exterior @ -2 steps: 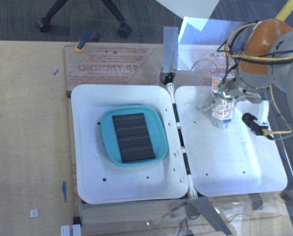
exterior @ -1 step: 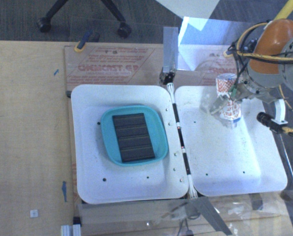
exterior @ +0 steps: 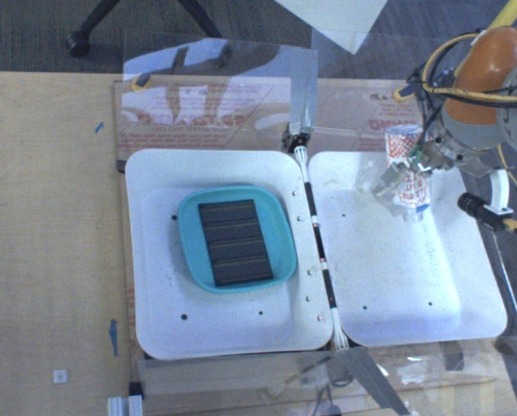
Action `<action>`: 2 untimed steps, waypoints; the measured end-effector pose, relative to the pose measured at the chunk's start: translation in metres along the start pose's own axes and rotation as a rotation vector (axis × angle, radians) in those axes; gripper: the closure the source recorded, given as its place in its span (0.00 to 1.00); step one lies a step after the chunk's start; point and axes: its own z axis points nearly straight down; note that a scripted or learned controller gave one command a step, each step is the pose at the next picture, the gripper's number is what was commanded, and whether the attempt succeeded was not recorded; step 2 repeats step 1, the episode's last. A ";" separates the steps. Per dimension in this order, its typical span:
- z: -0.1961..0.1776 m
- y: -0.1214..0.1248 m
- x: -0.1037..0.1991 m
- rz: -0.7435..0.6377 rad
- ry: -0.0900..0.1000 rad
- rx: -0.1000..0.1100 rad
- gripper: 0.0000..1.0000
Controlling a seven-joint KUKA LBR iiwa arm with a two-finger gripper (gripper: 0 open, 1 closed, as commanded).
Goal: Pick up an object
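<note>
In the upper right of the frame, the gripper [exterior: 412, 170] hangs over the right bin [exterior: 415, 293], with a red-and-white packet [exterior: 406, 159] at its tip; whether the fingers pinch it cannot be told. A teal dish [exterior: 189, 250] holding a dark block [exterior: 234, 243] sits in the left bin [exterior: 154, 319].

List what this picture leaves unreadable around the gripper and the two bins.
- Gripper, camera view: blurred and overlapped by a red-and-white patterned object; finger state and any grasp cannot be told.
- That object: too blurred to identify.
- Arm: cut off by the right edge.
- Dark ridged block on the teal tray in the left bin: too small to identify.
</note>
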 end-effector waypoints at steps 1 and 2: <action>-0.059 -0.003 0.040 0.057 -0.003 -0.004 1.00; -0.059 -0.003 0.040 0.057 -0.003 -0.004 1.00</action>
